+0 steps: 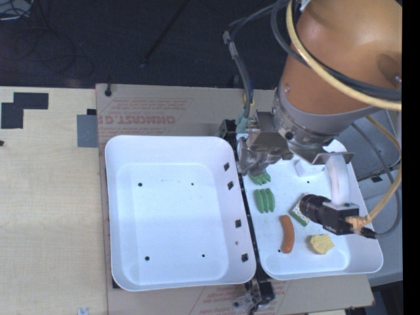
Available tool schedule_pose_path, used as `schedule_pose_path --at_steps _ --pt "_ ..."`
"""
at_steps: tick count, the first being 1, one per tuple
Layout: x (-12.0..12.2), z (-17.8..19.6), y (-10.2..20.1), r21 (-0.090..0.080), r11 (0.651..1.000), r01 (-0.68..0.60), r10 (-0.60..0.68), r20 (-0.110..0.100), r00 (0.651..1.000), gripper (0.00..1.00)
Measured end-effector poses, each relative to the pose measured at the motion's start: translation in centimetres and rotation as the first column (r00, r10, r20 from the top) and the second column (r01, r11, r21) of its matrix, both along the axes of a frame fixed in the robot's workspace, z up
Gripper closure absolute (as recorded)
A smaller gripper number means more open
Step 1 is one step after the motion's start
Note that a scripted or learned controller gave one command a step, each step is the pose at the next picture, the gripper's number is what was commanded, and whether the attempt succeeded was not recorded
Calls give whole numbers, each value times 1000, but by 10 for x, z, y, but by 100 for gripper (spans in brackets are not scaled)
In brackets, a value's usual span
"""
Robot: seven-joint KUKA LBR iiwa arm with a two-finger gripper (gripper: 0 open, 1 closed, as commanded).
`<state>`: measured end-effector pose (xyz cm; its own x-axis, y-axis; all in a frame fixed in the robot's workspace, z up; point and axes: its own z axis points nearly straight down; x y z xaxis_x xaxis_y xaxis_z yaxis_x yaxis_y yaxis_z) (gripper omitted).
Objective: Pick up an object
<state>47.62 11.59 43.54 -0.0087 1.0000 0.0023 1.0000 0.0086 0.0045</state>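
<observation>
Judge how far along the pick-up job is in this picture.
Done: the end effector is down in the right bin, at a small green piece. In hand: nothing is visibly raised off the bin floor. Left: the lift itself; the green pod, orange sausage and yellow chunk all lie on the floor.

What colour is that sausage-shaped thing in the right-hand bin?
Orange-red; the sausage-shaped thing shows best in the camera view, beside a yellow lump.

Smooth white plastic bins (170,222) on matt brown cardboard (164,110), pale wooden bench (46,209)
</observation>
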Motion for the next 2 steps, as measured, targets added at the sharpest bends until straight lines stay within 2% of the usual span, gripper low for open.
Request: schedule_pose_path --at_steps 1,2 --pt "0 57 11 -1 1000 6 -6 -2 1000 100" --pt "0 105 46 -1 1000 4 -4 -3 1000 100"
